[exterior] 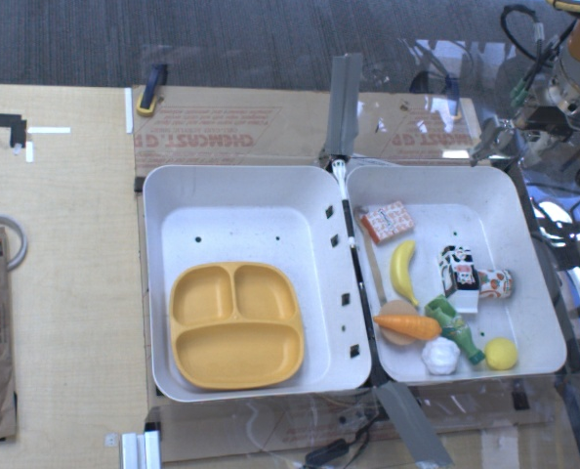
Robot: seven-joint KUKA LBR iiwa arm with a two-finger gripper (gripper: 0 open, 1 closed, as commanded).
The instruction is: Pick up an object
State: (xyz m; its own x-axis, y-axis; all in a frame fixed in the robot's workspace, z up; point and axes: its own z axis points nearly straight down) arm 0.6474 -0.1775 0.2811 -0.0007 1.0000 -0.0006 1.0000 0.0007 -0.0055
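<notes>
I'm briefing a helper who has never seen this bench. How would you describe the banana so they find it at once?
Start at the right bin, the one crowded with toy food, beside the left bin that holds a yellow divided plate. The banana lies near its middle, just below the red-and-white box and above the carrot. It is the long, curved yellow piece; the other yellow item, the lemon, is small and round.
</notes>
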